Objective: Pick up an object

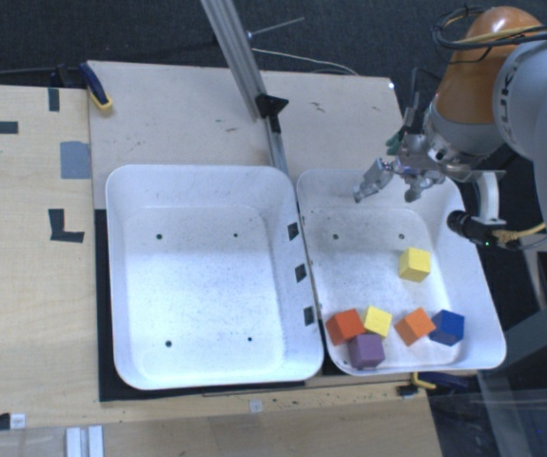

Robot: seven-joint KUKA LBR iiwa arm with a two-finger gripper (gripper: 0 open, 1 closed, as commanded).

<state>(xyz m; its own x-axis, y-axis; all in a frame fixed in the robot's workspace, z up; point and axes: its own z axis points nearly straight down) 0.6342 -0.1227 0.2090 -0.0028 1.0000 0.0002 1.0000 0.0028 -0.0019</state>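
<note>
The hand (388, 185) hovers over the far end of the right bin (471, 284), fingers spread and holding nothing. The nearest target, a yellow cube (414, 264), sits alone below it. The other blocks (387, 329) crowd the near wall; a descent there risks a finger landing on a neighbour or jamming against the rim, and closing on nothing.

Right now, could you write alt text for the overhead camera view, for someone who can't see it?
A grey robot arm reaches in from the right, its tool open and empty above the far end of the right bin. Six small blocks sit in that bin: a yellow block alone, and two orange, one yellow, one purple and one blue clustered at the near edge.
</note>
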